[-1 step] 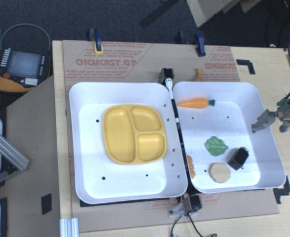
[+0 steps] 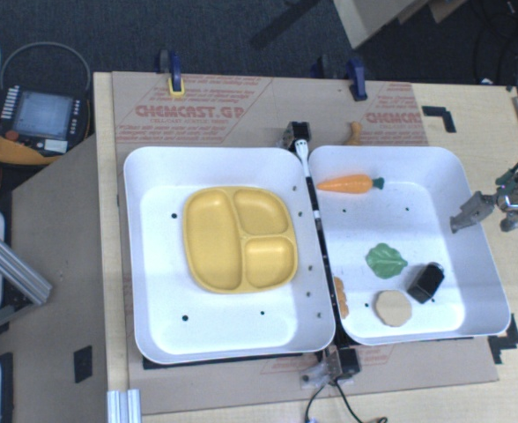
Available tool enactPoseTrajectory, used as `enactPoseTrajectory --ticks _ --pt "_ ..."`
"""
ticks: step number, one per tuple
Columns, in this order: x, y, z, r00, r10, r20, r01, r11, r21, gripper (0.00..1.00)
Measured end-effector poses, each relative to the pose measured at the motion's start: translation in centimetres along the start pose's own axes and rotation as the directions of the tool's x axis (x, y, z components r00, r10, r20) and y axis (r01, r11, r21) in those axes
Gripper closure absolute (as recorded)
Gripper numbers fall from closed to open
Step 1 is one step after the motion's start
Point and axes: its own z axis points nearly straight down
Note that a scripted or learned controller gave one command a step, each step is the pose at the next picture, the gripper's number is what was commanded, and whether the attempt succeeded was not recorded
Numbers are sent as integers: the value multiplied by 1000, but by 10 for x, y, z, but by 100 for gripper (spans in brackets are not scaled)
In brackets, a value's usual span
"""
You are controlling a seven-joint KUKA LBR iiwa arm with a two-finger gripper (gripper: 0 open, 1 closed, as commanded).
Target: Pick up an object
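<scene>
From the overhead camera I logged the right bin (image 2: 470, 236) with carrot (image 2: 345, 183) near its far wall and green piece (image 2: 386, 259), black block (image 2: 425, 282) and tan disc (image 2: 392, 307) clustered near its front, centre floor open. Gripper (image 2: 492, 208) sat over the bin's right rim, touching nothing; finger spacing I could not tell. Left bin (image 2: 153, 236) held a yellow divided tray (image 2: 240, 238).
</scene>
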Motion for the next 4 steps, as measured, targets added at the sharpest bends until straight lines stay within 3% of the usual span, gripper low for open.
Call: enactPoseTrajectory --ticks 3,4 --pt "-16 -4 160 1000 -1 -7 1 1000 5 0" --pt "-17 -4 147 1000 0 -2 0 1000 0 100"
